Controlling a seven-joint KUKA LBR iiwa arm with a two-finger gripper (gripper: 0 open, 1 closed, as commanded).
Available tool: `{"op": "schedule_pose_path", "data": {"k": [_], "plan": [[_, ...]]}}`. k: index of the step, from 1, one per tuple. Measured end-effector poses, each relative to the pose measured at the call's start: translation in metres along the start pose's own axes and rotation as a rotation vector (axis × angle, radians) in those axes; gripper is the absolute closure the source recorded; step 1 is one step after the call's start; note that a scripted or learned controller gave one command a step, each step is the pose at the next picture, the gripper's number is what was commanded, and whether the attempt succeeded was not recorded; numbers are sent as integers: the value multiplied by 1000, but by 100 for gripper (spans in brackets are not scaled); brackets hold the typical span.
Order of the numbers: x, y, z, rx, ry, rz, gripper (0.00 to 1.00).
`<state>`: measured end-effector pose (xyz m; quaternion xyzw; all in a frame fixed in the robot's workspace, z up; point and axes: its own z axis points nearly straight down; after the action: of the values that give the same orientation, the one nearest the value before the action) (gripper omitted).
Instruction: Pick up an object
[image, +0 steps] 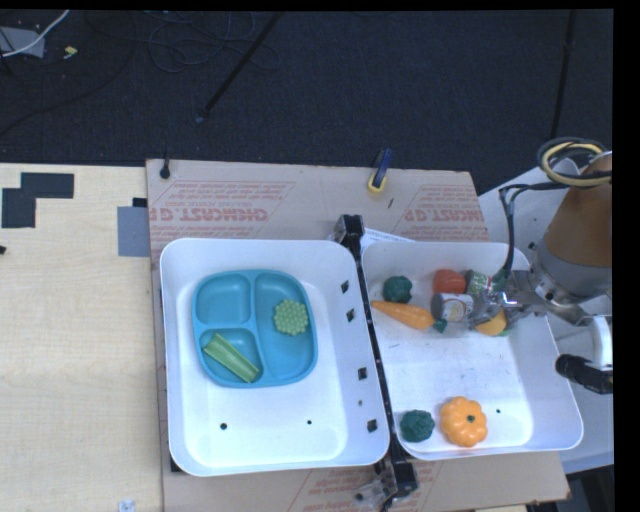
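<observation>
- While the grey arm with its orange band (585, 225) reaches in from the right, two shallow white plastic bins sit side by side on cardboard: left bin (190, 420), right bin (545, 420).
- Left bin holds a blue plastic divided plate (212, 310): a round green bumpy toy vegetable (291, 317) in its upper right section, a long pale green toy stalk (230, 357) in its lower left section.
- Right bin, lower part: an orange toy pumpkin (464, 421) with a dark green toy broccoli (417, 426) just beside it on the left.
- Right bin, upper part: a long orange toy carrot (401, 314), a dark green round toy (398, 289) just above it, a red toy piece (449, 281), a yellow toy piece (491, 324).
- Metal two-finger gripper (462, 303) is low in the right bin's upper part, among the red piece, the yellow piece and the carrot's right end; looks in contact with that clutter.
- Gripper opening: cannot tell, too small and cluttered; no object clearly between them.
</observation>
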<state>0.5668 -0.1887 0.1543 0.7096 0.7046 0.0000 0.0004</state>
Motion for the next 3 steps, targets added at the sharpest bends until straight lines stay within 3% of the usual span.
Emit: {"op": "schedule_pose_path", "data": {"k": [1,2,3], "plan": [[0,-1,-63,-3,-1,-7,100],[0,-1,-74,1,1,-7,100],[59,10,-81,2,3,-12,100]]}}
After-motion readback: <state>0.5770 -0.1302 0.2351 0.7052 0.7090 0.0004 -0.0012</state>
